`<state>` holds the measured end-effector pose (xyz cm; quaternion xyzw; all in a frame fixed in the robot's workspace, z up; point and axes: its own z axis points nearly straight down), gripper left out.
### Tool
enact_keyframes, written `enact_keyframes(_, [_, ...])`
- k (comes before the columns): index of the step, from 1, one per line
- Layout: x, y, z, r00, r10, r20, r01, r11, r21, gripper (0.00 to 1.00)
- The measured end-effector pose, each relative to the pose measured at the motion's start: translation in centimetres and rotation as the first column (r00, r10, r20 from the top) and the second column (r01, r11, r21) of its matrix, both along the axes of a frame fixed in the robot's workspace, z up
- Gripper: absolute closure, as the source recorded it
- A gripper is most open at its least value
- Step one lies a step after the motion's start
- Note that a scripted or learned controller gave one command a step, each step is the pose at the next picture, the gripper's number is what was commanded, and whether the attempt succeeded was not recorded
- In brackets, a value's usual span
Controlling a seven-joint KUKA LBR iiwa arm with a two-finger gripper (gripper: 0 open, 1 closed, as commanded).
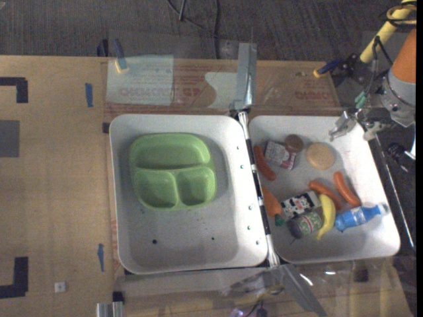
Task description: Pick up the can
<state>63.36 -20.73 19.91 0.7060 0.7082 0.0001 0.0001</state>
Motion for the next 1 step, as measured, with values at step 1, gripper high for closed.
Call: enact_keyframes(1, [3.61, 0.76, -11.32, 0.996, -0.095, -0.004, 0.095, 0.995, 0.011, 0.0])
